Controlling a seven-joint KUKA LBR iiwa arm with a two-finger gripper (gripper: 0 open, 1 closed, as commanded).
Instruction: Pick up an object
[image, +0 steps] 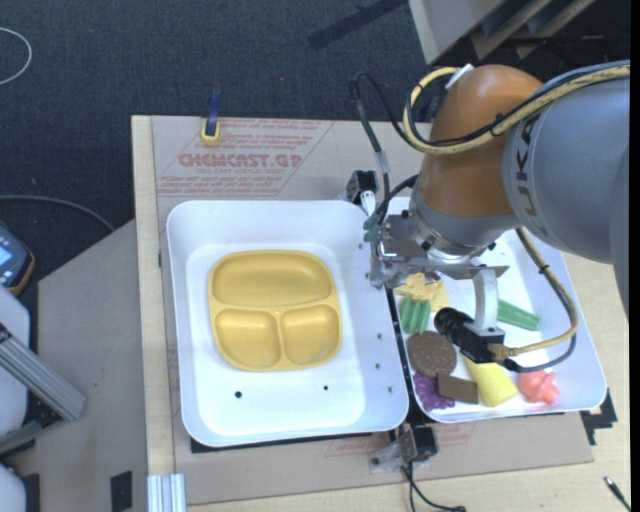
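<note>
My gripper (397, 272) hangs low over the near-left part of the right bin (585, 352), just inside the wall shared with the left bin. Right below it lie a pale yellow toy (422, 291) and a ribbed green piece (415, 315). Closer to the front sit a round brown disc (432, 351), a purple piece (428, 388), a small brown block (456, 389) and a yellow block (493, 382). A pink toy (538, 386) and a green stick (518, 316) lie further right. The arm's grey body and orange band hide the bin's far half.
The left bin (190, 300) holds a yellow divided plate (273, 307) with three compartments. Both bins rest on a cardboard sheet (240, 155) with red print; a small blue and yellow clip (212, 123) sits at its far edge. Cables trail behind the wrist.
</note>
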